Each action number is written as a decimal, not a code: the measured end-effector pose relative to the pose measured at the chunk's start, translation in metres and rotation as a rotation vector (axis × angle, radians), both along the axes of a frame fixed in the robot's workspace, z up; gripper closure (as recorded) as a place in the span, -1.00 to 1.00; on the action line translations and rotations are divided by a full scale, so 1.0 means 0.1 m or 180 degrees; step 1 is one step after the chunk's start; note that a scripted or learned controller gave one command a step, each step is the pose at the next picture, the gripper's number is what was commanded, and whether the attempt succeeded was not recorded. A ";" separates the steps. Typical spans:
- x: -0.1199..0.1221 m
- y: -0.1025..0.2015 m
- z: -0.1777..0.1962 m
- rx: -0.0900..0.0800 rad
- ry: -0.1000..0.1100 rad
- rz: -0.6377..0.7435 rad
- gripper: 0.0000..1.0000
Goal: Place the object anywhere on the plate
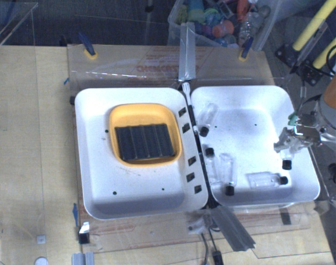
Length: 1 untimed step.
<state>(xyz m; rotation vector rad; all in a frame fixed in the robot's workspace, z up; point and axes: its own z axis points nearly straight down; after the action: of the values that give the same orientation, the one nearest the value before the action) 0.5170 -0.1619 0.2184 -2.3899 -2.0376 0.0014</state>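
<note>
A yellow plate (117, 121) lies in the left bin (96, 186), and a dark ridged rectangular object (144, 142) rests flat on it. Several small clear vials with black caps lie in the right bin (250, 101): one (208, 114) near the divider, one (227, 167) lower down, and one (260, 179) on its side near the front. My gripper (288, 141) hangs over the right bin's right rim, just above a black-capped vial (287, 163). Nothing visible sits between the gripper and the plate except the divider.
A metal divider strip (188, 142) with black clips separates the two bins. A clear tub of colourful toys (223, 10) stands behind the bins. Yellow padded bars (322, 15) rise at the back right. The tan bench (30, 148) spreads out to the left.
</note>
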 end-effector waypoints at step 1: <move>0.00 0.00 0.00 0.0000 -0.0001 0.0000 -1.00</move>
<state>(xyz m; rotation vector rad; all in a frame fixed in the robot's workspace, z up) 0.5170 -0.1619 0.2185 -2.3900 -2.0377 0.0013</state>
